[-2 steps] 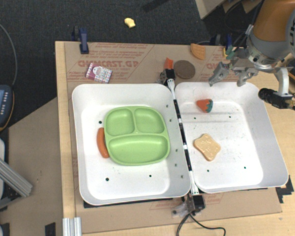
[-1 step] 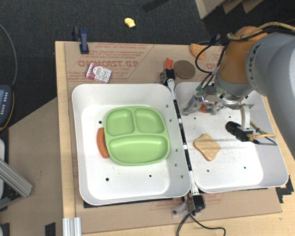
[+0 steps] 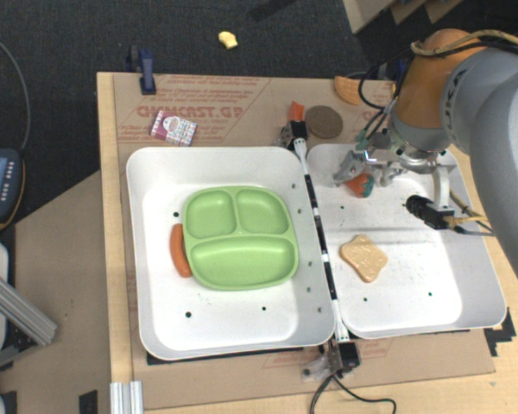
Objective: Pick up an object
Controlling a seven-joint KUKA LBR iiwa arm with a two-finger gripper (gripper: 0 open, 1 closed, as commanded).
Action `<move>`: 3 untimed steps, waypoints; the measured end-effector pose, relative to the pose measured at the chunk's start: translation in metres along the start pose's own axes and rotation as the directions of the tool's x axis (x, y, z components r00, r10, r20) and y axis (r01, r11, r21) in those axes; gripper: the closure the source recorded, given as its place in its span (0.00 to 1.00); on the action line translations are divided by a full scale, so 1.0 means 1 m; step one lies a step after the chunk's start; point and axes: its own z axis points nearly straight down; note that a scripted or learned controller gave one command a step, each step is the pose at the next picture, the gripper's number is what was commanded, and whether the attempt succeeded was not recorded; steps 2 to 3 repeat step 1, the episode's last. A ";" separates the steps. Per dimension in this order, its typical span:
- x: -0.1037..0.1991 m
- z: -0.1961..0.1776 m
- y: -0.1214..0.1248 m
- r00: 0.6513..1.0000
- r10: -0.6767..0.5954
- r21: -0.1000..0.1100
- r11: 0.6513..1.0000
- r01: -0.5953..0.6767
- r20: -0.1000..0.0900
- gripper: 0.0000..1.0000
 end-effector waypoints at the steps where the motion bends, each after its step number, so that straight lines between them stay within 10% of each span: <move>1: 0.001 -0.011 0.000 1.000 -0.001 -0.001 1.000 0.001 0.000 1.00; 3: 0.001 -0.011 0.000 1.000 -0.001 -0.001 1.000 0.001 0.000 1.00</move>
